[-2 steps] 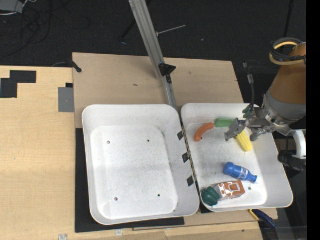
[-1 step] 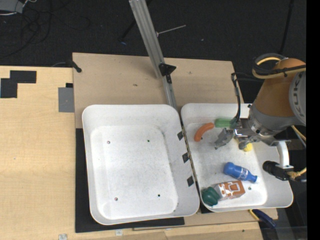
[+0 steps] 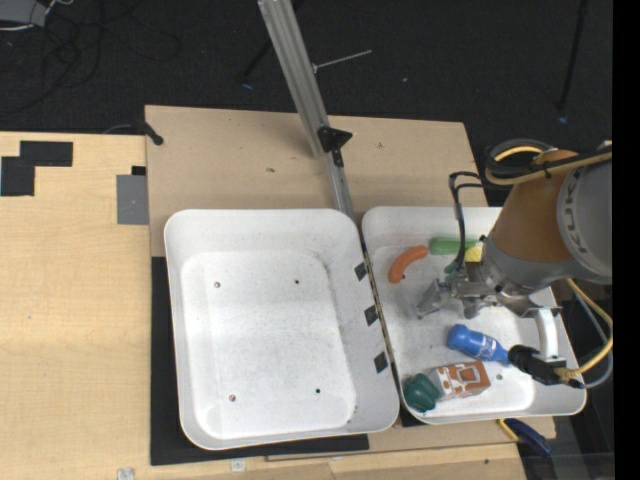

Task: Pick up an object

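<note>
Two shallow white bins sit side by side on the table (image 3: 90, 298), and the right bin (image 3: 385, 230) serves as landmark. Within it lie an orange piece (image 3: 406, 261), green piece (image 3: 446, 245), blue bottle (image 3: 476, 343) and brown packet (image 3: 462, 379). Over its middle hangs the gripper (image 3: 450, 296); whether its jaws are parted I cannot tell.

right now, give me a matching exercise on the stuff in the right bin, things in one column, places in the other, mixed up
Things:
1. orange piece
2. blue bottle
3. green-capped bottle
4. green piece

Places:
A. front edge of the right bin
B. far side, next to the arm
C. nearest the divider, left of the gripper
D. just in front of the gripper

Pairs: 1-C, 2-D, 3-A, 4-B
</note>
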